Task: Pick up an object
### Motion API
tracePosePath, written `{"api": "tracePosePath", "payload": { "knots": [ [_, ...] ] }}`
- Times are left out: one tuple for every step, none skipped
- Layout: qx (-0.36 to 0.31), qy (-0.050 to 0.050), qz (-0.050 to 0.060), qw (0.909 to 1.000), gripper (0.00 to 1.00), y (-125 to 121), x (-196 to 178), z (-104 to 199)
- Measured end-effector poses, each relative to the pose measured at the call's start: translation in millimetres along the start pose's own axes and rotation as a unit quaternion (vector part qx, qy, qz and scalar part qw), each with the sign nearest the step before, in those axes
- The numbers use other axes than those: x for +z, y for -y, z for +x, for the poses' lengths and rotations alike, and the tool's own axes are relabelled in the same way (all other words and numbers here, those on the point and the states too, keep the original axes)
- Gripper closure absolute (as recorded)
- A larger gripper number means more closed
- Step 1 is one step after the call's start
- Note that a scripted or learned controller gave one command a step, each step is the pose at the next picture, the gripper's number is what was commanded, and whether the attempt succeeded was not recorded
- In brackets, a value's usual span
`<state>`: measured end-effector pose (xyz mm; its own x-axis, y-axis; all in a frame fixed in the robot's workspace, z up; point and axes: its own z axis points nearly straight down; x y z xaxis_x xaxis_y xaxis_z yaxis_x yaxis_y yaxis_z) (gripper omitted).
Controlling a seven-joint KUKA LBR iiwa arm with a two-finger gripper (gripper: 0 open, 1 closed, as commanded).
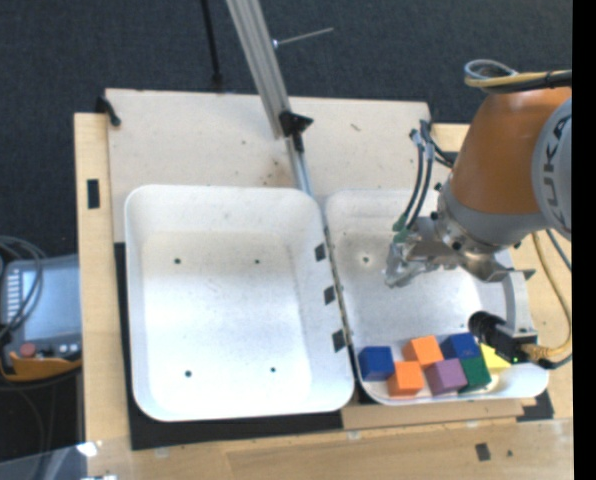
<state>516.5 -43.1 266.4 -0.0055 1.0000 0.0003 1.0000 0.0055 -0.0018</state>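
Camera view is showing us our gripper (403, 265) hovering mid-bin, grip state we cannot tell; small coloured cube blocks (433, 364) are crowding the right white bin's (363, 218) near edge, risking a jammed, glancing grab.

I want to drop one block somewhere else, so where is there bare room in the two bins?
The left bin has bare floor from wall to wall. In the right bin, floor is free between the gripper and the divider; its near edge is crowded with blocks.
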Motion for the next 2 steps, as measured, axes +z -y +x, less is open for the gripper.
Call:
{"api": "tracePosePath", "payload": {
  "knots": [
    [-0.001, 0.000, -0.002, 1.0000, 1.00, -22, -4, 48],
    [0.000, 0.001, -0.001, 1.0000, 1.00, -48, 14, 87]
  ]
}}
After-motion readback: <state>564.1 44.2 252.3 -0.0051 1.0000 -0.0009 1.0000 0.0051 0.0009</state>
